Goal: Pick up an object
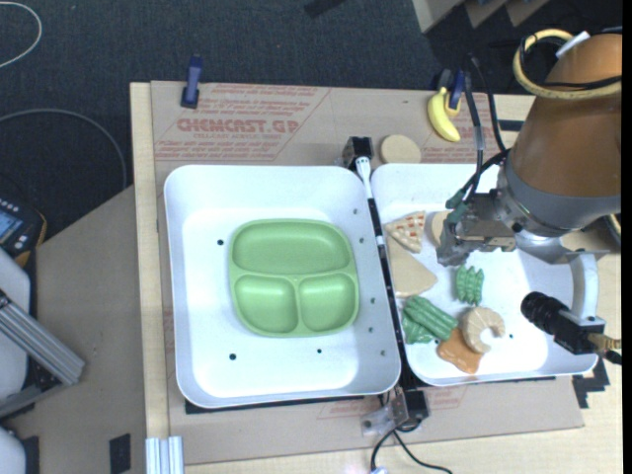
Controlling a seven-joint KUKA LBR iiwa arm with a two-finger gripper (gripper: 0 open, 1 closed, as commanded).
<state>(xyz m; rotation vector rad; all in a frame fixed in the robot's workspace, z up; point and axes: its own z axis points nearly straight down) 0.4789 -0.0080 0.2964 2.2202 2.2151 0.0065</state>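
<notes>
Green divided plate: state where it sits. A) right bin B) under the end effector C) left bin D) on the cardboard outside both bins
C: the green divided plate lies in the middle of the left bin, apart from the toy food in the right bin.

We cannot see the fingertips of the gripper (456, 248), the arm (568, 136) covers much of the right bin (513, 363), and the picture's right edge cuts that arm off.
</notes>
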